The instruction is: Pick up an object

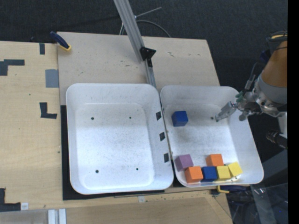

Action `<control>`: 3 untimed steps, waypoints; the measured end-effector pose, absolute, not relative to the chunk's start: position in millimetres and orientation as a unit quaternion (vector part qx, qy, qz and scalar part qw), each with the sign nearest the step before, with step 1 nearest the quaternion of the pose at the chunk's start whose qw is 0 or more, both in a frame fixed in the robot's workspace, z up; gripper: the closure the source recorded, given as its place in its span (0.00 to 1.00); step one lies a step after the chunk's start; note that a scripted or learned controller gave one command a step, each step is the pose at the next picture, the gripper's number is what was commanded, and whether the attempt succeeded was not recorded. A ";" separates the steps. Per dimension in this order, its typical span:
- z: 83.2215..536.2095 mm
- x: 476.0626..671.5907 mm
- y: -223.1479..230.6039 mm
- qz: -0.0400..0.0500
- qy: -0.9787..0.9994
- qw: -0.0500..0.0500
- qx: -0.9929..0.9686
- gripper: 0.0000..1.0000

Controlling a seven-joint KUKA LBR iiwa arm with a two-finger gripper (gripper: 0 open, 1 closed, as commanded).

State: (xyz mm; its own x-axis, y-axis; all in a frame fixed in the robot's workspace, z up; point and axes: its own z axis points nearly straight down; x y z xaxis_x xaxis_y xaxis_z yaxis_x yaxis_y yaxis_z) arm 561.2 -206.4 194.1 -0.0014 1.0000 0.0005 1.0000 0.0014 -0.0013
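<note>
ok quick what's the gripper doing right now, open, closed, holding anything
Gripper: over the right bin near its right wall, nothing seen between its fingers; open or shut cannot be told. The blue cube sits apart to its left.

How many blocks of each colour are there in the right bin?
Blue block: 2
Orange block: 2
Yellow block: 2
Purple block: 1
Total: 7, all in the right bin.

arm [275,76] cut off at right edge
</note>
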 end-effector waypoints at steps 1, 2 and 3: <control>165.1 555.8 -155.5 0.001 -0.709 0.003 -0.705 0.00; 192.9 515.0 -79.9 -0.001 -0.710 0.002 -0.704 0.00; 106.7 523.5 -120.1 0.003 -0.706 0.003 -0.708 0.00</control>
State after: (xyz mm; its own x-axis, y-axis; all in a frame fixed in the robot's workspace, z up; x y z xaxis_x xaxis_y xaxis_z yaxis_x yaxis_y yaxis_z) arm 523.5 -120.1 106.7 0.0017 1.0000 -0.0002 1.0000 -0.0017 -0.0094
